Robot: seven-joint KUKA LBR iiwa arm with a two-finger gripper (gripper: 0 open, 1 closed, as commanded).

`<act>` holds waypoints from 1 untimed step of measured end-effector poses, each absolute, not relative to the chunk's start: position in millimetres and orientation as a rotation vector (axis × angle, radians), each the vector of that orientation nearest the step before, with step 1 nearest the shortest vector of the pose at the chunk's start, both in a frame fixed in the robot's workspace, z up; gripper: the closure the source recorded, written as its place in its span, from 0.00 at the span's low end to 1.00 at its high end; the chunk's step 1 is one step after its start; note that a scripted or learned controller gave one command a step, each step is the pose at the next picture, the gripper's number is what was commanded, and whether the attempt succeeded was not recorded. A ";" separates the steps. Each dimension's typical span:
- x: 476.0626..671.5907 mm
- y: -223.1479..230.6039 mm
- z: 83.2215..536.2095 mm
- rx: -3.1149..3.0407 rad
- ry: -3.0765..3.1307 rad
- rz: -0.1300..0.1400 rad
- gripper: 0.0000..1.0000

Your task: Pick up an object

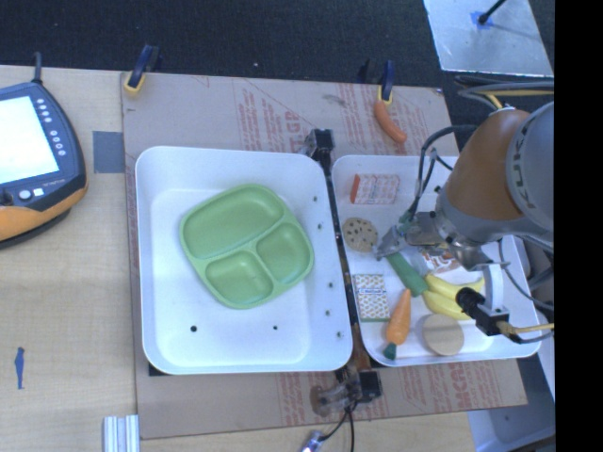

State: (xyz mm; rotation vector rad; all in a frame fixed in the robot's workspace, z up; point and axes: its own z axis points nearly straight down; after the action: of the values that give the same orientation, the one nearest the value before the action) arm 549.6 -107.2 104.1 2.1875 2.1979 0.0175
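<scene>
My gripper [399, 244] hangs low over the middle of the right bin [429, 169], below the grey arm with its orange band [482, 172]. It sits at the upper end of a green stick-shaped object [409, 275], and I cannot tell whether they touch. A round brown cookie [359, 233] lies just to its left. A yellow banana [448, 296], an orange carrot [399, 319], a tan round piece [441, 335], a checkered packet [370, 297] and a white and orange box [375, 188] also lie in this bin.
The left bin [165, 281] holds a green divided plate [247, 245]. A teach pendant [28, 168] rests on the bench at far left. Clamps [387, 83] grip the board's back edge, and a cable fitting [347, 392] sits at the front.
</scene>
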 end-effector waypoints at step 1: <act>595.9 -98.8 94.4 2.216 2.222 0.003 0.00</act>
State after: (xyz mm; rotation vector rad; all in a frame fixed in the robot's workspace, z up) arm 595.9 -98.8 94.4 2.2155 2.2220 0.0028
